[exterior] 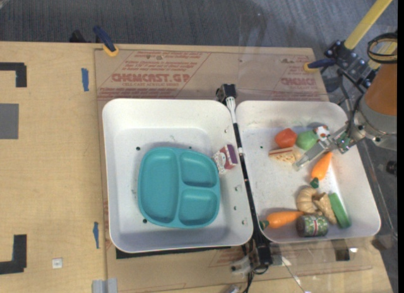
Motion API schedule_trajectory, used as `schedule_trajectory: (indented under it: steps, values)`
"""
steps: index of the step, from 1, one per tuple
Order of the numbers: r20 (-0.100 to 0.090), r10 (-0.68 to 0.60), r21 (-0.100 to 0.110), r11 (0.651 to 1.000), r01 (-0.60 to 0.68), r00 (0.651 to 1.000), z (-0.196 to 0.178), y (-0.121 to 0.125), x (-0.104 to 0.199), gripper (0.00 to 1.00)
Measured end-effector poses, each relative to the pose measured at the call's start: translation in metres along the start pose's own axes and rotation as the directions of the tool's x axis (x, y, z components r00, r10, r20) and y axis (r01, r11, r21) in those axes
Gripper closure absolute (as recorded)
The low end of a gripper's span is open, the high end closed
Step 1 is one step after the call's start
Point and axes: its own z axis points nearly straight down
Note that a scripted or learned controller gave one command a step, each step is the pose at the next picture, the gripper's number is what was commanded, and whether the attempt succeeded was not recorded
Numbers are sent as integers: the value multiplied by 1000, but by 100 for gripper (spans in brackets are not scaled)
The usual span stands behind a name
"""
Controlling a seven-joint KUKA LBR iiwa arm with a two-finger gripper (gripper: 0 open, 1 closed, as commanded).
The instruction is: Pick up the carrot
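Two white bins sat side by side before you; the left bin (120, 178) held a teal divided plate (178, 187), with a small purple-and-white packet (226, 158) against the wall just right of that plate. Right of the plate again, the right bin (369, 219) held the clutter: a red tomato (285, 137), a green round piece (307, 140), a pale wedge (281, 153), a tan knobbly piece (309, 200), a green stick (338, 209) and a dark can (313, 225). You had two orange carrots there; one carrot (322, 167) lay tilted mid-bin, the other carrot (284, 218) lay near the front wall beside the can. The gripper (304, 157) reached in just above the tilted carrot; its fingers blurred into the pale pieces, so you could not tell whether they were parted or closed, nor whether they touched anything.
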Motion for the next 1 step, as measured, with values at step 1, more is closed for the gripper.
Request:
schedule_trajectory:
  steps: [1]
  values:
    - [1, 8, -2, 1000, -8, 1000, 0, 1, 0, 0]
